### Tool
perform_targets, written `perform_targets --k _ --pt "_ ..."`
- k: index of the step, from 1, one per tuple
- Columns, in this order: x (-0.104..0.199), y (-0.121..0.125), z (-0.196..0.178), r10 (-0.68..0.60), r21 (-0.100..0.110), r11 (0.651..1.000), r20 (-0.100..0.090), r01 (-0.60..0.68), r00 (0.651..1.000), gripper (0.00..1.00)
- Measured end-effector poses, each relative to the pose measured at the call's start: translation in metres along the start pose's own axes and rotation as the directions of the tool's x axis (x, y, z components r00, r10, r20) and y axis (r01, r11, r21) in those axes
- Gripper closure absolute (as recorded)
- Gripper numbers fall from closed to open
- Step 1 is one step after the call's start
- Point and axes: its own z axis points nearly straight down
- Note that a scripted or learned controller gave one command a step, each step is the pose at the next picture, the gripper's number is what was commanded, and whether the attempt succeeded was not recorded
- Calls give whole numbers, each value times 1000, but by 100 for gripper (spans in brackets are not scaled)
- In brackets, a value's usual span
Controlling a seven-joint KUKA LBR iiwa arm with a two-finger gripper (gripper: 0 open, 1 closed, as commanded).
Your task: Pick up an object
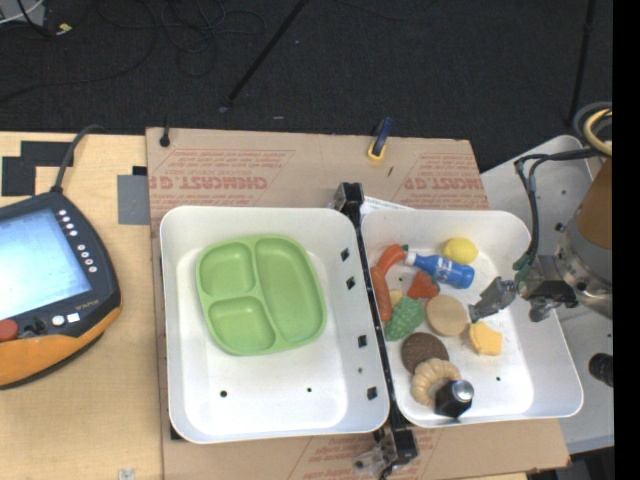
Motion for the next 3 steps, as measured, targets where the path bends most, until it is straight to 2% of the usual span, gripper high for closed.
perform_targets --k 1,2,3 --pt "0 2 -5 -2 -10 1000 2 2 1000 0" --pt "4 3 39 -3 -6 1000 0 3 1000 0" --pt "9 0 102 -3 -4 1000 0 3 1000 0"
